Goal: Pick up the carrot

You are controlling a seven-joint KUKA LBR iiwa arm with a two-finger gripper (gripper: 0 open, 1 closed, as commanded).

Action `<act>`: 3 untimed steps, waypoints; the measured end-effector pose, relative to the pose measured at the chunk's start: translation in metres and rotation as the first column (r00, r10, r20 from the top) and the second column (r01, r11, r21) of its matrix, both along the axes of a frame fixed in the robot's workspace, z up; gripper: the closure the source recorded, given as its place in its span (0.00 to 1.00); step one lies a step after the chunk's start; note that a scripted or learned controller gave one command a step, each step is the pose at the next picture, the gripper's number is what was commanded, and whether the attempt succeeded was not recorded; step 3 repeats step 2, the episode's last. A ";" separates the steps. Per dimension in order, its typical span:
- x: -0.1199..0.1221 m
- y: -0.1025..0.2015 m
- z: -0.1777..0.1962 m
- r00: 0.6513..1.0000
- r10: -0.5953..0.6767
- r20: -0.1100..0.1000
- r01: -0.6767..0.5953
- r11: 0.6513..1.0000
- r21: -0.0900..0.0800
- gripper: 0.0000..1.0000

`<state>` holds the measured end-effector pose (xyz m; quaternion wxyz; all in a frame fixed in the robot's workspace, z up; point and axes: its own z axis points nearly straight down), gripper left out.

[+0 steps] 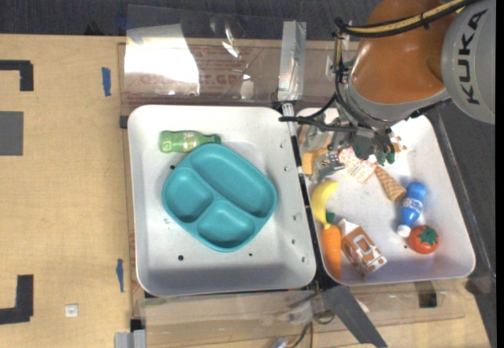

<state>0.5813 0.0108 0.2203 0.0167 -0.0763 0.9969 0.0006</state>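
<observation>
tool [356, 151]: fingers hidden by wrist; arm [472, 47]: cut off right

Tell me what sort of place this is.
Probably a robot lab's pick-and-place test bench: a KUKA arm reaches over two white bins, the right one holding toy food like a carrot and banana, the left a teal divided plate.

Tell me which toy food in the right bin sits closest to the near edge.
The carrot, orange, lying along the bin's left wall beside the small carton. The banana, tomato and ice cream cone all lie farther back.
</observation>
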 end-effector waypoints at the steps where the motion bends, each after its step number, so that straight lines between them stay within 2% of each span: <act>1: 0.002 0.001 0.011 1.000 0.001 0.009 -0.001 1.000 0.000 1.00; 2: -0.008 0.024 -0.037 0.999 -0.012 -0.034 0.012 1.000 -0.002 1.00; 3: -0.008 0.024 -0.037 0.999 -0.012 -0.034 0.012 1.000 -0.002 1.00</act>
